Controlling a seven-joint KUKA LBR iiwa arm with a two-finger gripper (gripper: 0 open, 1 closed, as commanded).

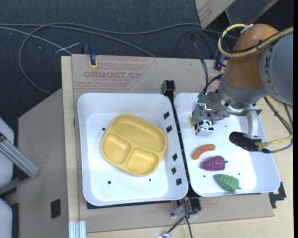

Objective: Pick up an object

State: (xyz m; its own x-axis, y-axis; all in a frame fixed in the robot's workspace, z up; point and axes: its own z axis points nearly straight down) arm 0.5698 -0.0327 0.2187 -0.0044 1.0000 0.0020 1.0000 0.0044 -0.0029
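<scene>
We look down on a bench covered with a brown cardboard sheet printed in red; the lettering reads roughly "CHEMCAST GP", with smaller lines we cannot read. Dark carpet lies around it, crossed by thin cables, and a cardboard box shows at the top edge. A blue and yellow clamp grips the sheet's far edge.

Two shallow white bins sit side by side, touching along a black divider. The left bin holds a yellow divided plate near its middle, with bare white floor all round it.

In the right bin the grey arm with its orange band reaches in from the right, and the gripper hangs over the bin's far left part; we cannot tell whether it is open or closed. Nearer us, apart from the gripper, lie an orange sausage, purple grapes just below it, and green grapes by the near rim. The bin's right half is mostly bare
</scene>
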